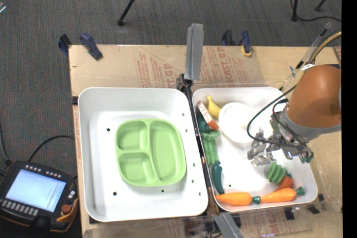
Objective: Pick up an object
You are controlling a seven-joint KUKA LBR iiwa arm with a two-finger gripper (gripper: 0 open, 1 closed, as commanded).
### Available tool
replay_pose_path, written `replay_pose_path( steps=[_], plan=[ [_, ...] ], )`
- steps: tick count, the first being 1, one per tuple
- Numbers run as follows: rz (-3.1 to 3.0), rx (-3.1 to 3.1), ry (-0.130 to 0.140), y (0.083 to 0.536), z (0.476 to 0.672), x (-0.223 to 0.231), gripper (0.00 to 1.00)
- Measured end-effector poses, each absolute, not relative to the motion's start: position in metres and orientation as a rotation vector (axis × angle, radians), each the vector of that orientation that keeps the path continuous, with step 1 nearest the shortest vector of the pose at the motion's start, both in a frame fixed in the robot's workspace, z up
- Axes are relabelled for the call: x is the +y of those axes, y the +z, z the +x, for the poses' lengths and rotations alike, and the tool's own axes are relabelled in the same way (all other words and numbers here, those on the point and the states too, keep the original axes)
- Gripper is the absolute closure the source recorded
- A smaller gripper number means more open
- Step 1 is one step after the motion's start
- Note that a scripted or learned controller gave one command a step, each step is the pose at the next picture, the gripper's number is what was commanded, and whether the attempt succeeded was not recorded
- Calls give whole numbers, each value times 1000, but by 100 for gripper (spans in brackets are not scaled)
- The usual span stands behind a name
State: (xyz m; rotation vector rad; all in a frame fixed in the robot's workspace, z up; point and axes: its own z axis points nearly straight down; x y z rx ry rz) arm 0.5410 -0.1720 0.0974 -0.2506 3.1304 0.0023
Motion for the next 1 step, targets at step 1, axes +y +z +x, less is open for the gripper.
replay_pose_path(
  steps=[1],
  plan=[
    [-628,3076,2,92,553,-211,100]
  ],
)
